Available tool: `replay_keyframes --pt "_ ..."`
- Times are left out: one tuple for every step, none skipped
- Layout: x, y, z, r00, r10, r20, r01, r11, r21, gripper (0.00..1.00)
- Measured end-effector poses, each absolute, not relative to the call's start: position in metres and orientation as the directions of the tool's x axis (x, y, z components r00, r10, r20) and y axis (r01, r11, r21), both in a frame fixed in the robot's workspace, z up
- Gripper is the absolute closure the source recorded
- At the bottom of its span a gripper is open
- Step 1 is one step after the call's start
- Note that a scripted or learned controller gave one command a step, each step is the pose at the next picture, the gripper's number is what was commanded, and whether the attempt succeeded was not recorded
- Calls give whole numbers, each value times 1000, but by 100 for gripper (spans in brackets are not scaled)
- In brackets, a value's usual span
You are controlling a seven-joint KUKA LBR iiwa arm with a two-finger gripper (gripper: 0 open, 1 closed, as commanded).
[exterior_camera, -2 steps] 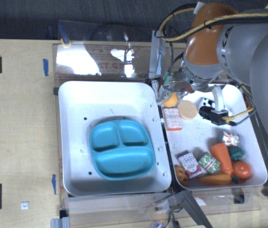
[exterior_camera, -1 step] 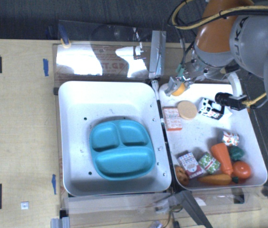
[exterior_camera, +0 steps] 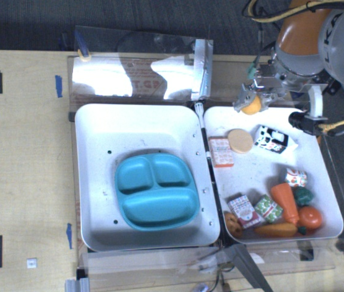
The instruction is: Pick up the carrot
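Pale wooden bench under me, with two shallow white bins side by side: the left white bin (exterior_camera: 92,126) bears a blue plastic divided tray (exterior_camera: 156,190), and the right white bin (exterior_camera: 330,181) is crowded with toy food. My two-finger pincer (exterior_camera: 252,101) hangs over the far rim of the right bin, and between its tips I see a small yellow-orange rounded piece (exterior_camera: 252,106), so it looks pinched on that, though I cannot make out what the piece is.

What I am after, the orange plastic carrot with a green top (exterior_camera: 285,201), lies in the near right part of the right bin, well apart from my pincer. It slants, its green end near a red round tomato-like toy (exterior_camera: 311,217), and a longer orange stick-shaped toy (exterior_camera: 275,229) lies just below it. A small green and white packet (exterior_camera: 268,210) sits right beside its left flank.

I judge the carrot light, stiff and rather smooth, likely to slide out of a tip grasp because it tapers. The thick middle of the body, across its width, seems the best hold; the neighbours crowd both flanks, so fingers may nudge them
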State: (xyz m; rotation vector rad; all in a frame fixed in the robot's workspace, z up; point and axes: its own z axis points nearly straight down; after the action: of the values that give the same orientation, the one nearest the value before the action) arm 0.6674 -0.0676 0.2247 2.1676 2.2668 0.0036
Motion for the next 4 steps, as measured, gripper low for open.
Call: replay_keyframes --pt "650 -12 230 -48 999 2 999 48 -1 100" --pt "661 -18 222 285 959 -1 959 -285 2 100" --pt "638 9 215 240 971 0 971 -240 -4 100" --pt "604 -35 195 363 932 -2 932 -363 -5 100"
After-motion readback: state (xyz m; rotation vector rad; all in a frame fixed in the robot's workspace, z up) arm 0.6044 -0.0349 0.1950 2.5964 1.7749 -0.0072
